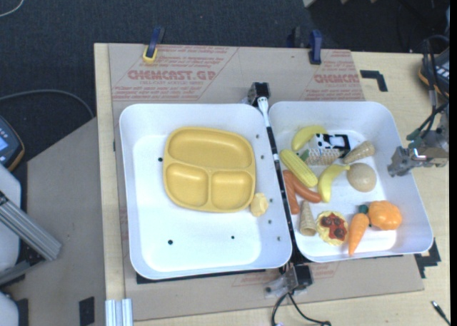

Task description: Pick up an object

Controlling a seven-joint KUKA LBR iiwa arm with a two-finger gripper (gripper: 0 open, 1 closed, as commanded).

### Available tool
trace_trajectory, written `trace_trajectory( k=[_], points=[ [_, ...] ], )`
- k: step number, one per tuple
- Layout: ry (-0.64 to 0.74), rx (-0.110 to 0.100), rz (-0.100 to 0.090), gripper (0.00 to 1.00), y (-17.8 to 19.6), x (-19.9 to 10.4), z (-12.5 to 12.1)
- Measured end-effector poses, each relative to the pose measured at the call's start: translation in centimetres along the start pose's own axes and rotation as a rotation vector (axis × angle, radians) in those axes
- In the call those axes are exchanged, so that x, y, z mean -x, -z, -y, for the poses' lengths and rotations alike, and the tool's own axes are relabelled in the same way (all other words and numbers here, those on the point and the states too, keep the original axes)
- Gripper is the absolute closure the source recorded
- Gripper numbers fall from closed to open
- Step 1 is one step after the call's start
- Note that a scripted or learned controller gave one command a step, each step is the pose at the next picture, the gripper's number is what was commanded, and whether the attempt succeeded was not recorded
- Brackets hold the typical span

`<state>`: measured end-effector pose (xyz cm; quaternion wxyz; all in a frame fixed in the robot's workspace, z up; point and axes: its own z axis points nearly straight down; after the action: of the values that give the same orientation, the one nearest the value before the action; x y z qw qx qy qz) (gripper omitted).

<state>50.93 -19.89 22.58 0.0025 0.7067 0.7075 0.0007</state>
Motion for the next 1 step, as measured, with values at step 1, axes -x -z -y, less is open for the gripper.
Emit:
trace_trajectory(
  k=[1],
  points=[
    [0.006,0.000,-0.003,1.00,0.58,-5.27,-2.71]
  ],
)
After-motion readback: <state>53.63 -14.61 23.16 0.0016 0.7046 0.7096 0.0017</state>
